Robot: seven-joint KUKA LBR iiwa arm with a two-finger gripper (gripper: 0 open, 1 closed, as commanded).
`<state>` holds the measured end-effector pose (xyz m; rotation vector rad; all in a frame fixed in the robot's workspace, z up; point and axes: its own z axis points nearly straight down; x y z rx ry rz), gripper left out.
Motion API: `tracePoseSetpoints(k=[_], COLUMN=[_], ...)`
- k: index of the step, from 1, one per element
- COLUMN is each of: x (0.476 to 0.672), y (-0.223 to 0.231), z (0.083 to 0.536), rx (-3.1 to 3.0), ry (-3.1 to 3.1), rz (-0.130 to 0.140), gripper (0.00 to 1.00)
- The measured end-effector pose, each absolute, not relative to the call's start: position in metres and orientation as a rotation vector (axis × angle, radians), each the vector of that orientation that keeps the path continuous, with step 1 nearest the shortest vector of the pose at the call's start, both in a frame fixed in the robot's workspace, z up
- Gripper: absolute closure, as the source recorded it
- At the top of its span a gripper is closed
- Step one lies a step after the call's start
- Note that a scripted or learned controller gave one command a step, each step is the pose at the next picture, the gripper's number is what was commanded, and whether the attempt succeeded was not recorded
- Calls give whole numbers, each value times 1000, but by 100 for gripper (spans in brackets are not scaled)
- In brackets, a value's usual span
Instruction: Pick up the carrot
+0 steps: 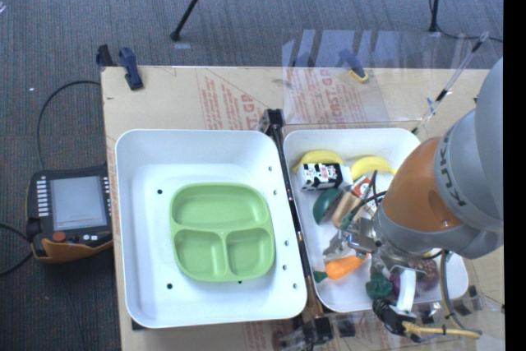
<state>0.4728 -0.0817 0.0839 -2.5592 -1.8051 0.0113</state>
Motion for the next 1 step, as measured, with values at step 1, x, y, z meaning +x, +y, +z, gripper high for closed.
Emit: tracePoseSetpoints(k=[1], x=[473], y=[-82], z=[94], rx=[-2560], ry=[-1798], rz=[12], gripper=[100])
